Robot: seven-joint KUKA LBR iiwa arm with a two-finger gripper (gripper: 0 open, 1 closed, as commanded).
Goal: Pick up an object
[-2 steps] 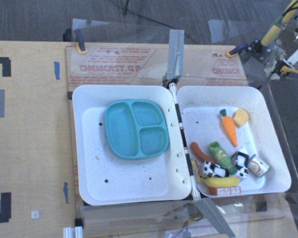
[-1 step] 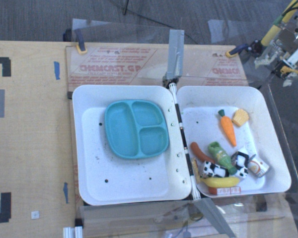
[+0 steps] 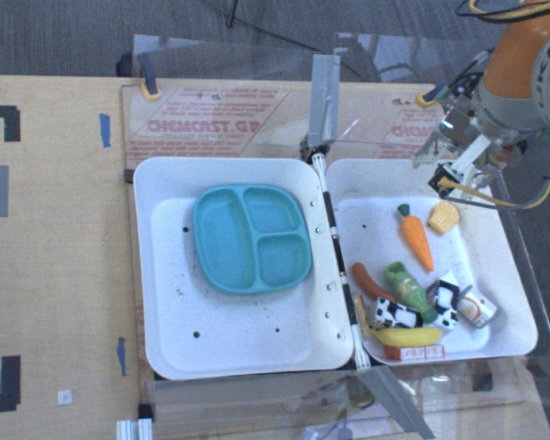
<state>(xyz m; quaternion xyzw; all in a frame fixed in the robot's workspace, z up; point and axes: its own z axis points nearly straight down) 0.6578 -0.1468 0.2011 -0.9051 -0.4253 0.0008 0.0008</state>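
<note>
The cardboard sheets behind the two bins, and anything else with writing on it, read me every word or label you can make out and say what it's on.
"CHOMCAST" or something close, in red on the left cardboard sheet: blurred, uncertain.
Smaller red lines above it: unreadable.
Red print on the right cardboard sheet: blurred, unreadable.
Red-and-white strip at the right bin's near edge: too small to read.

plate point(image 3: 253, 238) in L bin point(image 3: 156, 273) | carrot point(image 3: 415, 237), banana point(image 3: 409, 335) in R bin point(image 3: 518, 328)
</note>
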